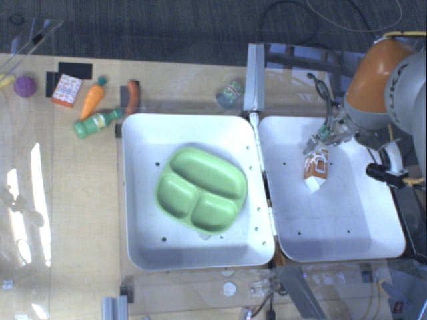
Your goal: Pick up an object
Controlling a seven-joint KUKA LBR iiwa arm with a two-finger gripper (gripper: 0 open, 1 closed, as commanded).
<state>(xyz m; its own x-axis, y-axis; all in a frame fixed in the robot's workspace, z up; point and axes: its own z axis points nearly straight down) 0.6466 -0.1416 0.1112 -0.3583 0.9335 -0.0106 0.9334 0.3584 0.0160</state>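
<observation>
Camera view: two white bins sit side by side on the bench. The left bin [143, 242] contains a green sectioned tray [201, 189], lying roughly central and tilted at an angle to the bin walls.

The right bin [360, 235] contains a small carton [316, 168], brown and white, lying in the upper left part of the bin floor, apart from the walls.

The arm enters from the right, its orange band at the top right corner. The gripper [325, 137] is low over the right bin, just above the top end of the carton. Contact with the carton cannot be confirmed at this resolution. Hand state: cannot tell, released or clenched.

On the bench to the upper left, outside the bins: a purple ball [25, 86], a small box [66, 90], a toy carrot [92, 98], a green bottle [97, 123] lying on its side.
</observation>
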